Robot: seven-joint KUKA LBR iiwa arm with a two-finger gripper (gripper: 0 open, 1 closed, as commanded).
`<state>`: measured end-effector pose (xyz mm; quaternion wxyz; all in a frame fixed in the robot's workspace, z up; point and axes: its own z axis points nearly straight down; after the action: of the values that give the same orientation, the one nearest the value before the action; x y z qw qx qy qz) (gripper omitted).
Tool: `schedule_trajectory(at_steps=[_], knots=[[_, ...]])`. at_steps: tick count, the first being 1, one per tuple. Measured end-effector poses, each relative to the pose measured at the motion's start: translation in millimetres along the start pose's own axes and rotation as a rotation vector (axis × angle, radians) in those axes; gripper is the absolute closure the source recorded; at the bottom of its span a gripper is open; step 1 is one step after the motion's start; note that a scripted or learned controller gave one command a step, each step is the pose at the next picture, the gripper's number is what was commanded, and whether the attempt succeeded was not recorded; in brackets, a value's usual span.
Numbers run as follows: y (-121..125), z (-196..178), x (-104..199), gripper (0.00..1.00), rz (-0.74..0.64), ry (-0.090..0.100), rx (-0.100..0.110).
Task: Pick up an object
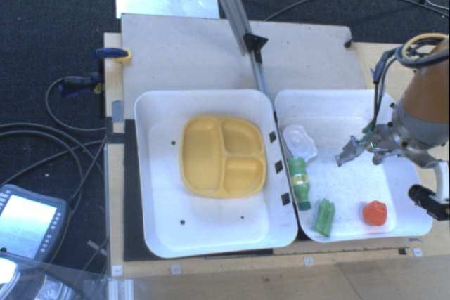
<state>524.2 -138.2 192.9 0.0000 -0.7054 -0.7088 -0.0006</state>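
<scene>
gripper [349, 152] over right bin [337, 105] | yellow tray [223, 155] in left bin [158, 151]

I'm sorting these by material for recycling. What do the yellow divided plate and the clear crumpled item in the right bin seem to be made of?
The yellow divided plate looks like moulded plastic: uniform colour, soft matte sheen, rounded compartment walls. The clear crumpled item looks like thin transparent plastic, glossy and creased, though it could be film or a squashed cup.
</scene>
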Motion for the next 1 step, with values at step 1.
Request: schedule_trajectory(at_steps=[1], knots=[[0.1, -0.1, 0.0, 0.00, 0.003, 0.000, -0.001]])
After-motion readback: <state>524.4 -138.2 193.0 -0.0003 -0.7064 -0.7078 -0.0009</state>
